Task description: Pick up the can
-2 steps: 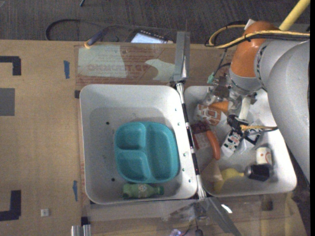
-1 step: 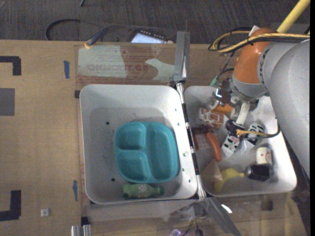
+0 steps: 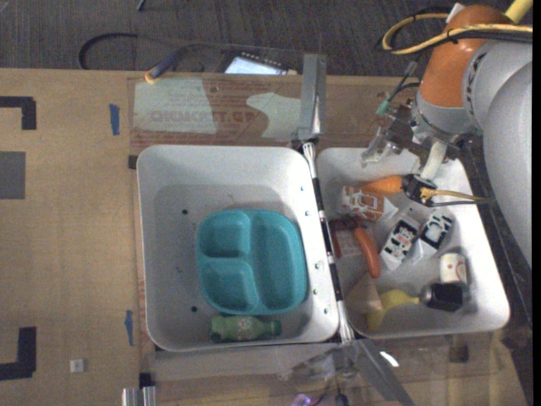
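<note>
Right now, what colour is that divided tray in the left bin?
Teal: the divided tray shows clearly in the camera view, lying in the left bin.

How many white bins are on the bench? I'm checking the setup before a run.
2. The left bin holds a teal divided plate and a green bottle. The right bin, under the gripper, holds a cluttered pile of small items.

A teal tray (image 3: 251, 260) and green bottle (image 3: 245, 327) lie in one white bin (image 3: 161, 176); an orange carrot (image 3: 386, 185) in the other (image 3: 490, 303).
</note>
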